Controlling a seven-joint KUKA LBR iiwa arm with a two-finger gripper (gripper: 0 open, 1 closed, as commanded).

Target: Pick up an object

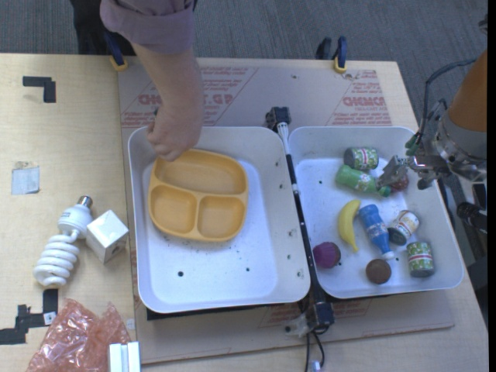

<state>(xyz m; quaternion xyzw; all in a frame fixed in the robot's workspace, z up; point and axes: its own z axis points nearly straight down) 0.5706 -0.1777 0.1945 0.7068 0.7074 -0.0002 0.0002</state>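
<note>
The left bin [213, 285] holds a yellow divided tray [198, 196], and a person's hand [174, 134] (sleeve rolled above the forearm) rests at the tray's upper left corner. The right bin [341, 281] carries the small objects. The gripper [399, 170] hangs at its upper right; whether it is released or clenched, I cannot tell. Just left of it lies a green bottle [355, 179], a green can [362, 158] above. Lower sit a banana [348, 224], blue bottle [373, 228] and purple plum [327, 254].

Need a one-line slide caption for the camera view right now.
Gripper hovers over the right bin beside a green bottle; a person's hand touches the yellow divided tray.
</note>
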